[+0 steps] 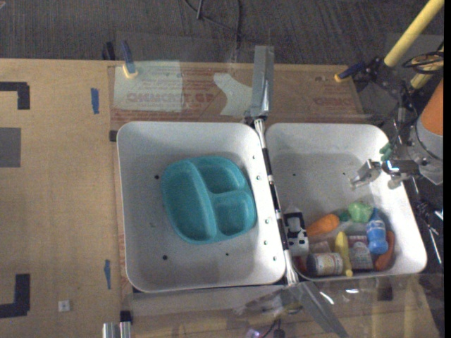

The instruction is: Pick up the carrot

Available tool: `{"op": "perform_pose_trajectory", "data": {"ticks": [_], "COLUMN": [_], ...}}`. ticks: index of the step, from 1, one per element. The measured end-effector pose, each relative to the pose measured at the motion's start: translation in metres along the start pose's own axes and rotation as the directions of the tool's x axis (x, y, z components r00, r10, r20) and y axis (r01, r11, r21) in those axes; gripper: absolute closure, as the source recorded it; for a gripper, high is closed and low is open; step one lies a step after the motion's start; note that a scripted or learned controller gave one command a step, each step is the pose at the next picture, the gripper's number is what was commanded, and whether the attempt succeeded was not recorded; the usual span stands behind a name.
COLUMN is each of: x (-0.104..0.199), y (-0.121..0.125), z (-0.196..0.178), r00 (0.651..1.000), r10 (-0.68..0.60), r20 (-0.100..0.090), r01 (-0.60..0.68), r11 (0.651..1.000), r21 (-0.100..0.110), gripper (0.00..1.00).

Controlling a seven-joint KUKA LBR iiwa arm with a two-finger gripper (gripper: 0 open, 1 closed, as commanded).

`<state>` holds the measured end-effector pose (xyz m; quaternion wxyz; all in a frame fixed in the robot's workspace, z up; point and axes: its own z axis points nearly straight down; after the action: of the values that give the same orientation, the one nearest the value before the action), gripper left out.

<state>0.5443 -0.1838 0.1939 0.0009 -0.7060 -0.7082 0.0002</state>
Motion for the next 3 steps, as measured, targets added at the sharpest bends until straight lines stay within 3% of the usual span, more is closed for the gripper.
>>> {"op": "perform_pose_trajectory", "data": {"ticks": [1,2,3], "x": [0.069,0.068,0.066], "y": [-0.026,-0.059,-0.059], "z": [0.094,0.104,0.095], "r00": [0.99,0.885,0.888], "r10": [-0.144,-0.465,-0.459], "r20": [0.001,0.019,0.019], "r01": [0.144,0.466,0.459], "r11": [0.99,0.885,0.888], "r21": [-0.001,-0.015,-0.019], "gripper": [0.0,0.0,1.0]}}
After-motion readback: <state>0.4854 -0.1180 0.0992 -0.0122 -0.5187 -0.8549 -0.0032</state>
